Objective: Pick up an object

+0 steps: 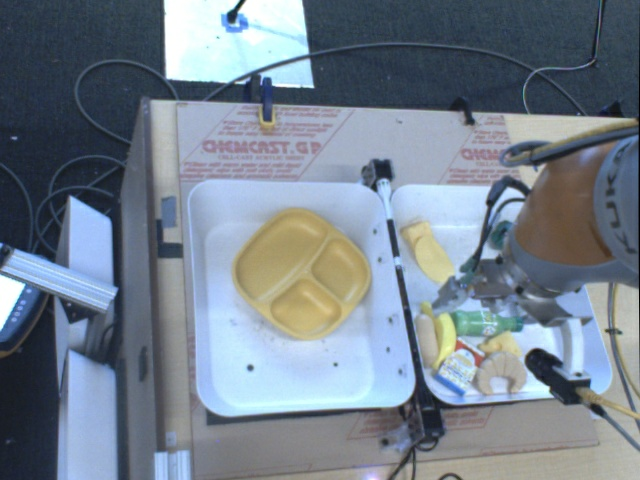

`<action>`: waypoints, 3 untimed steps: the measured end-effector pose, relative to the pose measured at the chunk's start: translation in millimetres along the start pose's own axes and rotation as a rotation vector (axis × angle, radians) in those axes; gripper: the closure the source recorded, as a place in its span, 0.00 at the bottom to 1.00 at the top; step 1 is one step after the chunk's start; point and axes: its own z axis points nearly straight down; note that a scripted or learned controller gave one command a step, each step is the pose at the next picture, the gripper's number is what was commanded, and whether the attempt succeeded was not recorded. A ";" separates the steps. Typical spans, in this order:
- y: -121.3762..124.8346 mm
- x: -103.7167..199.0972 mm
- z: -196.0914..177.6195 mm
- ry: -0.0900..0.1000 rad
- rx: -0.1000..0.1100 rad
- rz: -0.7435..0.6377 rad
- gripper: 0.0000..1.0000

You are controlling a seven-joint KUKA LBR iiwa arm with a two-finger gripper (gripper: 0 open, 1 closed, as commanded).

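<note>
My gripper point(462, 290) hangs low over the right bin point(455, 226), just above and left of a green bottle point(484, 322) lying on its side. Around the bottle sit a banana point(442, 334), a pale roll-shaped piece point(428, 340), a croissant point(503, 370), a small red and white packet point(457, 370) and a yellow piece point(505, 344). A yellow wedge point(428, 250) lies farther back in the same bin. The arm's bulk hides the bin's right part.
The left bin point(225, 368) holds a yellow divided plate point(301, 272) near its middle. A dark bar point(395, 258) runs along the seam between the two bins. Cables lie on the floor behind the bench.
</note>
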 end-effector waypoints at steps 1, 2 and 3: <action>28.9 -26.6 44.1 -0.001 0.001 0.002 0.00; 27.8 -29.7 100.6 -0.001 0.001 0.002 0.00; 28.7 -29.4 89.9 0.000 -0.002 0.001 1.00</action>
